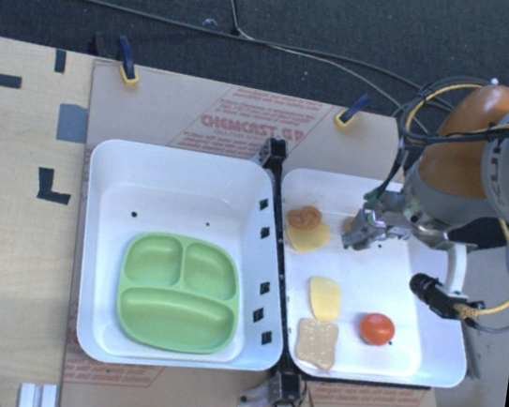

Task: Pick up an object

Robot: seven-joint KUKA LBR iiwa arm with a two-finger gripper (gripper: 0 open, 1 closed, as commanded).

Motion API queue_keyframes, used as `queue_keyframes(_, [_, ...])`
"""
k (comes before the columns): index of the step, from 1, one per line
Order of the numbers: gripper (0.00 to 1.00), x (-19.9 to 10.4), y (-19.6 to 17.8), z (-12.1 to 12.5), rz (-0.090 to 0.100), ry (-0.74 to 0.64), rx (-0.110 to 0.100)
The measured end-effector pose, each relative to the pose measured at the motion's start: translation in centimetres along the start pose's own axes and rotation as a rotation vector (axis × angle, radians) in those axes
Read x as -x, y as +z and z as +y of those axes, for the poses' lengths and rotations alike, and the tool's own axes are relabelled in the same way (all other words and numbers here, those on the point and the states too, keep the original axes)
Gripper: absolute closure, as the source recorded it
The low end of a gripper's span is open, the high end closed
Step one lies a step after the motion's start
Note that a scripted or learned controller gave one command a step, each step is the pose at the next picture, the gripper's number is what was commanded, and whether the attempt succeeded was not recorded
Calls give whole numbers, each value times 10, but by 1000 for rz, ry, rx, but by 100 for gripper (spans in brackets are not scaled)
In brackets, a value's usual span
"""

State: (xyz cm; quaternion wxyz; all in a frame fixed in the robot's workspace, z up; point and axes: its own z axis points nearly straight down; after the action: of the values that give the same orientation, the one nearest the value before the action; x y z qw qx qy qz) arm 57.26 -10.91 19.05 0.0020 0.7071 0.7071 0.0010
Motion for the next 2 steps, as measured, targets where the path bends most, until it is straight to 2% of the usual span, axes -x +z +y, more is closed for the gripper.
queue_keyframes(1, [100,-5,-56,-7,1,-2,0])
queue_keyframes(2, [100,-55,-46,-24,2,-5,-7])
